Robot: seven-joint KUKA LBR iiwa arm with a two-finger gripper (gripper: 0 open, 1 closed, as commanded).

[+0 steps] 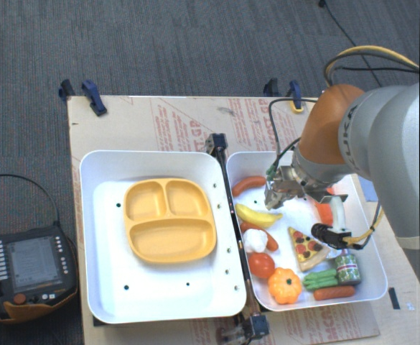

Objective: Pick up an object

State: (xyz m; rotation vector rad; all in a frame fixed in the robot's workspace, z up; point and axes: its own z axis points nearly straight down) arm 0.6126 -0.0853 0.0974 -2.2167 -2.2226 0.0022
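Over on the right side of the bench, the grey arm with the orange band has its two-finger gripper (276,201) hanging low inside the right-hand shallow white bin (379,279), right above the stem end of the yellow plastic banana (257,215). Honestly can't tell how the jaws stand from this angle, the wrist body blocks most of them, and nothing visibly sits between them, so I wouldn't call anything grabbed yet.

That bin is packed. Just far of the banana there's a reddish-brown toy sausage (248,185), and near of it a small white garlic-looking piece (255,241) touching another little sausage (271,242). Going nearer still: a red plastic tomato (262,265) and an orange toy pumpkin (286,286). A triangular pizza slice toy (307,247) lies to the right of the banana, with green bean pods (320,279) and a small green-labelled can (347,267) further right. The left bin (95,293) only carries the yellow three-compartment plastic plate (170,218), well apart from the action.

If it's going for the banana, my take: close across the narrow width of it, not along the length, and come down near the middle instead of the tapered tip, since a curved slick toy will probably squirt out of a tip pinch. Also watch the bin's left wall, it's just beside the banana, so the left finger has little room. Straight lift afterwards so it doesn't drag the garlic piece along.
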